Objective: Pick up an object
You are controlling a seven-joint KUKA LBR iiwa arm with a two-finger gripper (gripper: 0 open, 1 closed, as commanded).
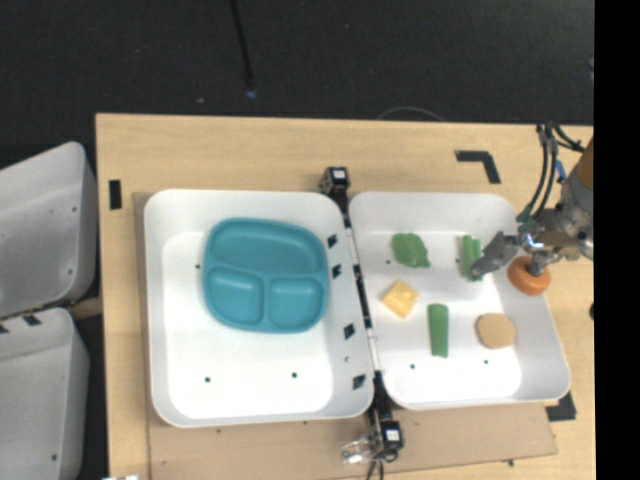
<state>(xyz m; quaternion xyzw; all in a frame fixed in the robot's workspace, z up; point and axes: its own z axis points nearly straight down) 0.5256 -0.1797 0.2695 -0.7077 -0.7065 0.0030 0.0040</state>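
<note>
My gripper [518, 259] hangs over the right edge of the right bin [450, 393]. It is open, with one dark finger [490, 260] reaching left toward a small green block [467, 252]. A small orange object [530, 277] lies just below the fingers, apart from them and not gripped. Also in this bin are a leafy green piece [410, 250], a yellow wedge [400, 298], a green stick [438, 330] and a round tan piece [495, 330].
The left bin [180, 388] holds a teal divided plate [266, 273]. A black-clipped ridge [358, 303] separates the two bins. The wooden bench [230, 153] surrounds them, with white chairs [40, 238] at far left.
</note>
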